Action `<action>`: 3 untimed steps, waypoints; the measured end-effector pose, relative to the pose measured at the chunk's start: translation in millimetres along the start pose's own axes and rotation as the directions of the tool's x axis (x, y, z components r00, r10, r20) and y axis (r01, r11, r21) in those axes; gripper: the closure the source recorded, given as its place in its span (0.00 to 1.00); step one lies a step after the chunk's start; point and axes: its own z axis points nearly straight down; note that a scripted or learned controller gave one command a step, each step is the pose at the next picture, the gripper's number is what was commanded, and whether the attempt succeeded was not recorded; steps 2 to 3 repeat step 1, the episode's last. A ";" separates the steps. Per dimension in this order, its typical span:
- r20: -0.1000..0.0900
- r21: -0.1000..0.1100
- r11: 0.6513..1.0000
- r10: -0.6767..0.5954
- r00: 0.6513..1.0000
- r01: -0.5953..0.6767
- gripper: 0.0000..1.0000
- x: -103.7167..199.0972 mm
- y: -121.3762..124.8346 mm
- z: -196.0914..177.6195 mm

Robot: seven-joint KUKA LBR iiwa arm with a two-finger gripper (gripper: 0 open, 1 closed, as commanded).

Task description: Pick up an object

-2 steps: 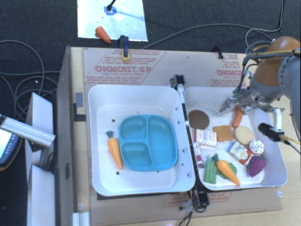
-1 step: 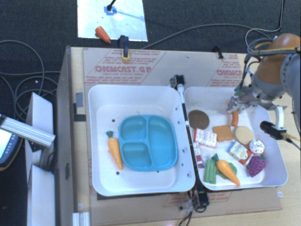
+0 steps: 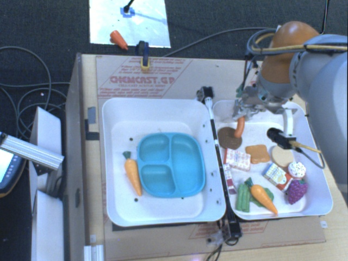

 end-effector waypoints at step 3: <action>0.001 -0.001 1.000 0.000 1.000 0.000 1.00 33.4 -45.6 -84.8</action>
